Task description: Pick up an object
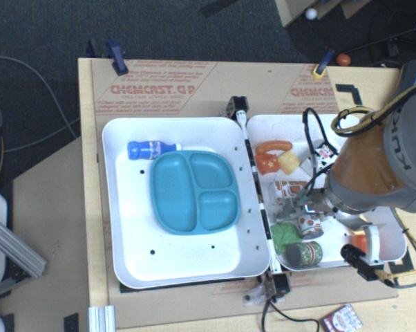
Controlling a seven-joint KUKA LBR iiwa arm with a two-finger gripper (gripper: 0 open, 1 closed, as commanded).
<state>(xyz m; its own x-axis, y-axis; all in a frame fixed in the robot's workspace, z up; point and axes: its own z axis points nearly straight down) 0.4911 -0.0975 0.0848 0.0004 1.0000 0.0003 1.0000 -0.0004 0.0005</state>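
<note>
Arm: grey KUKA arm with orange band (360,164), reaching in from the right and standing over the right bin (263,126).

Gripper: the gripper (306,209) is low in the right bin, among the clutter near its middle. The wrist body covers the bin's right half.

Jaw state: cannot tell. The finger area is dark and crowded by small items; no gap or closure can be read, and no item can be confirmed as gripped.

Candidate objects, right bin: a small red-and-white can (309,225) lies touching or just beside the gripper tip, on its near side. A dark green-labelled can (303,254) lies on its side just beyond that, at the bin's near edge, long axis roughly left to right. A green soft item (284,235) sits left of both cans. A red toy with a yellow block (277,158) lies toward the far end of the bin, apart from the gripper.

Left bin: the left bin (125,206) holds a blue sectioned plate (194,191) and a blue bottle (147,149) lying on its side at the far left. Both are well apart from the gripper.

Governing relation: the small can is the nearest target, lying directly toward the near edge from the gripper tip.

Judgement: a grasp attempt on the near-centre cluster appears to be in hand; lift not yet evident.

Risk: tight packing may cause the tip to strike neighbouring items.
</note>
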